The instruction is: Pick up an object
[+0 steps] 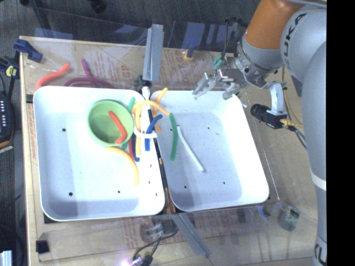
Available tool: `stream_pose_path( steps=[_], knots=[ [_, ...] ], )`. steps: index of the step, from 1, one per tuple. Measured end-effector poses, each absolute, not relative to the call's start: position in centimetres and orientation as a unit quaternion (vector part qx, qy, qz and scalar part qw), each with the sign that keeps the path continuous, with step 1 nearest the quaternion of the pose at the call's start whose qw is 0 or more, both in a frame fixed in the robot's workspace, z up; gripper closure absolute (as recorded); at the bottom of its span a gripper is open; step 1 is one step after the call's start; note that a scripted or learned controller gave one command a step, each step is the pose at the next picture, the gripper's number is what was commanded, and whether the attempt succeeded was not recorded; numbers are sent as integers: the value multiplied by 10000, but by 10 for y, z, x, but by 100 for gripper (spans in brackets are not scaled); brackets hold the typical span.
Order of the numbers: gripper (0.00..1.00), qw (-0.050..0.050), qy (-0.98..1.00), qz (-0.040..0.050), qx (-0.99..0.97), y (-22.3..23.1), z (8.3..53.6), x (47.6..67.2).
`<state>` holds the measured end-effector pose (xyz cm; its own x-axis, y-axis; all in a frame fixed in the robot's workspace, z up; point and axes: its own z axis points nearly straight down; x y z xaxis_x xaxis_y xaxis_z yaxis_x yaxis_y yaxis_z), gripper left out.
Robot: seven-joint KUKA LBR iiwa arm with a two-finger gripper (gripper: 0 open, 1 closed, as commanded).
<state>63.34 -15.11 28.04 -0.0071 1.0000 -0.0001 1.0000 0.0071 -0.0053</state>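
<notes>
Two spread, empty fingers mark the tool [216,87] above the right bin's [244,187] far rim, arm cropped.

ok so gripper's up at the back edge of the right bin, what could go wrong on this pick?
1. The gripper is open above the far rim of the right white bin; a straight descent could strike the rim.
2. The thin white rod barely contrasts with the bin floor and lies flat, so fingers may slip off.
3. The green flexible stick lies near the bins' shared wall, beside the tangle of coloured sticks, which could snag.
</notes>
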Motion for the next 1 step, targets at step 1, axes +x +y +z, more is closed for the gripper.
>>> stream_pose_path(
  steps=[1],
  knots=[
    [0, 10, -7591, 33, -6510, -107, 126, 625]
  ],
)
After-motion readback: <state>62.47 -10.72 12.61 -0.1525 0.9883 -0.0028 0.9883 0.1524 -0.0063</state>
